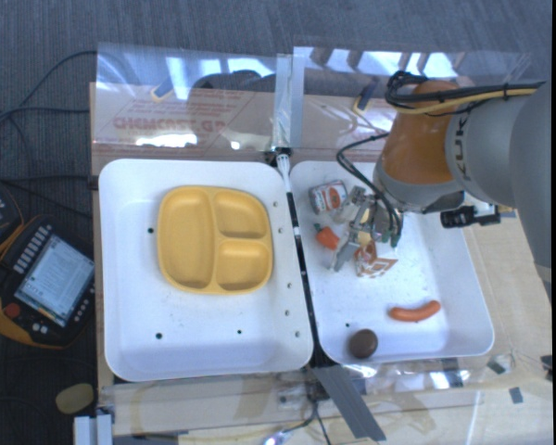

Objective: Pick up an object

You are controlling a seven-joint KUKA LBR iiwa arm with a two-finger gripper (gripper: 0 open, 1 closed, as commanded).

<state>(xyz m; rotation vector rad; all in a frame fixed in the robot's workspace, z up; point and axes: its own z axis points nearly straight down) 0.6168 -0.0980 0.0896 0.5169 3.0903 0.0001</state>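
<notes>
Grey arm (505,146) with orange band (422,151), black cables (417,86), metallic gripper (366,225).

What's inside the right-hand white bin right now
In the right bin: a sausage, a dark brown ball, a small can, an orange piece and a pizza-like slice. The arm covers the bin's upper part.

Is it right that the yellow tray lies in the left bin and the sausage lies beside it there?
Not quite. The camera view shows the yellow tray in the left bin, but the sausage lies in the right bin.
</notes>
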